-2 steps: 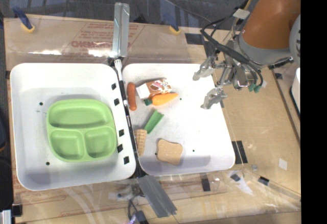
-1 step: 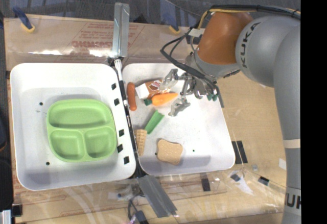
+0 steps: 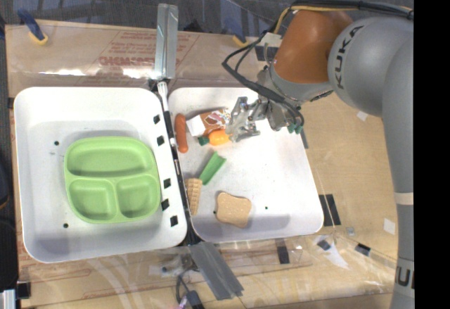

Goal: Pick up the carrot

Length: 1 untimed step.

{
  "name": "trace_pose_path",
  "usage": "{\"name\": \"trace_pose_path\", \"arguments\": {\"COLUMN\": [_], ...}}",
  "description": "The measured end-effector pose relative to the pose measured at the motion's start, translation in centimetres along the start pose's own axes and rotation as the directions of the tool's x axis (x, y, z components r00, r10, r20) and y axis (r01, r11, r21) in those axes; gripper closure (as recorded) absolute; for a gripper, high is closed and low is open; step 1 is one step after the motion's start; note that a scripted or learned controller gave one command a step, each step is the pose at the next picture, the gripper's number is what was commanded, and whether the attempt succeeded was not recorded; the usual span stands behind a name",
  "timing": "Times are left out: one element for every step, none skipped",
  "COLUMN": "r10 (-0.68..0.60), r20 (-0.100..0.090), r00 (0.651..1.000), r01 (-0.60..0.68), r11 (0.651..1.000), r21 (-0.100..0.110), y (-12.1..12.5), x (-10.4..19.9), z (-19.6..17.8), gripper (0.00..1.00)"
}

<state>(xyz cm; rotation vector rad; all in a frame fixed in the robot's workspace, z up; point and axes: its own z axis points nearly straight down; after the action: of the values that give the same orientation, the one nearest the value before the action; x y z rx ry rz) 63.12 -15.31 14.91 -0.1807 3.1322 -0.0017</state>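
Observation:
The carrot (image 3: 217, 137) is a short orange piece with a green end. It lies in the upper left part of the right bin (image 3: 288, 181). My gripper (image 3: 242, 123) reaches in from the right and hangs low over the bin. Its tip is right beside the carrot's right end. Whether the two touch cannot be told from this view. A brown and white item (image 3: 214, 119) lies just above the carrot, partly behind the gripper.
A red sausage (image 3: 181, 133) lies by the right bin's left wall. A green stick (image 3: 211, 168), a waffle cone (image 3: 193, 196) and a bread slice (image 3: 233, 210) lie lower down. The left bin (image 3: 35, 160) holds a green divided plate (image 3: 111, 179).

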Motion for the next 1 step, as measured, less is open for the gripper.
{"name": "trace_pose_path", "arguments": {"r10": [-0.277], "r20": [0.002], "r00": [0.961], "r01": [0.277], "r11": [0.961], "r21": [0.000], "y": [1.95], "x": [-1.70], "z": [-5.69], "gripper": [1.00]}}
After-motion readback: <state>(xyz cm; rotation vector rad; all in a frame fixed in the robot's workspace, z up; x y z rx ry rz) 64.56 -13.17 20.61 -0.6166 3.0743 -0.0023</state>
